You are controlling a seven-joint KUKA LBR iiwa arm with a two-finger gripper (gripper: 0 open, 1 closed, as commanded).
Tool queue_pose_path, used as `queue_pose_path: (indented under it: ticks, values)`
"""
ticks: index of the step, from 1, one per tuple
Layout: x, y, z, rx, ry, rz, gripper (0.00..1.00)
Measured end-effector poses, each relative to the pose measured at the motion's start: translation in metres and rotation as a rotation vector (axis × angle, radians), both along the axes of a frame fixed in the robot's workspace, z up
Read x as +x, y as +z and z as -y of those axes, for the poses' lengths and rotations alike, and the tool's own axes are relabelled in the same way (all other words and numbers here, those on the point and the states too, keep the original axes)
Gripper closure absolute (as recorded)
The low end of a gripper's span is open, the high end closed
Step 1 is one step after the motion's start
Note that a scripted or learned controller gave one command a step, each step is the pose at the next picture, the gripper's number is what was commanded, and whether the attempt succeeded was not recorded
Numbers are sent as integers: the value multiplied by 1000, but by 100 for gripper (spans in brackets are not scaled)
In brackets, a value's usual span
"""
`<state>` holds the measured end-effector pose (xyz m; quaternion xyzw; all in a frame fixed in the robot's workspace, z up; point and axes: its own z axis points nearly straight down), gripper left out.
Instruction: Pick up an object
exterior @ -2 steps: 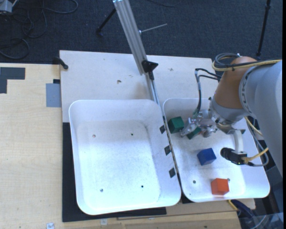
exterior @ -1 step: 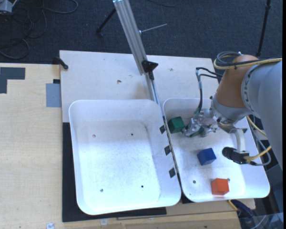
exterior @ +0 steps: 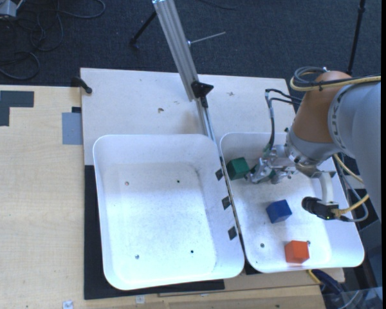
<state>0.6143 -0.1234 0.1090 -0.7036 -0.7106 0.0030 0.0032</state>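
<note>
The gripper [exterior: 260, 171] is being held low in the right bin [exterior: 347, 253], just beside the green block [exterior: 238, 167]; its opening cannot be told.

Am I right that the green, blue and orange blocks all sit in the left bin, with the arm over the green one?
Not quite. The green block, blue block and orange block sit in the right bin, not the left bin, as the camera view shows. The arm's gripper is by the green one.
</note>
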Motion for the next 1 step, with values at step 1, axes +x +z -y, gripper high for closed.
queue_pose_path:
  ticks: [1]
  values:
    - [-59,85,-37,2,-7,8,100]
